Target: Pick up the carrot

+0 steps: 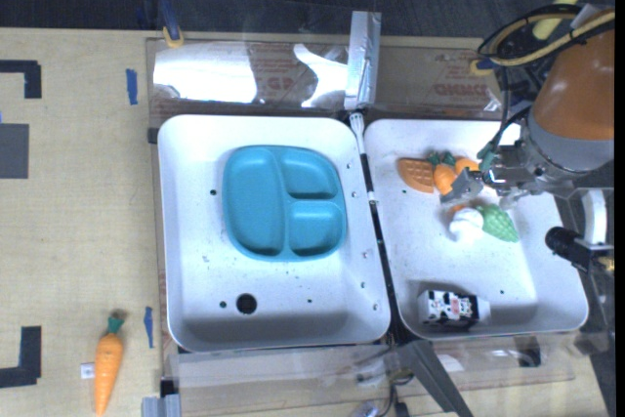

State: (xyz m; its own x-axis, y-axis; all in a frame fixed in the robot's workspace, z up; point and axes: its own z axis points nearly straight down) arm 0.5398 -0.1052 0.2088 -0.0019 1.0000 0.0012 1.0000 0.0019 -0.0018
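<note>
An orange carrot point(420, 174) with a green top lies in the right bin point(547, 303), near its far left corner. A rounder orange piece point(445, 179) sits against its right side. My gripper point(473, 181) reaches in from the right and hangs just right of these orange pieces, over or touching them. A second toy carrot point(106, 361) with a green top lies outside the bins on the bench, at the lower left.
A white and green toy point(482, 223) lies just below the gripper. A black and white carton point(449, 308) rests near the right bin's front edge. The left bin point(186, 239) holds a blue divided plate point(285, 201). A metal divider point(362, 59) stands behind the bins.
</note>
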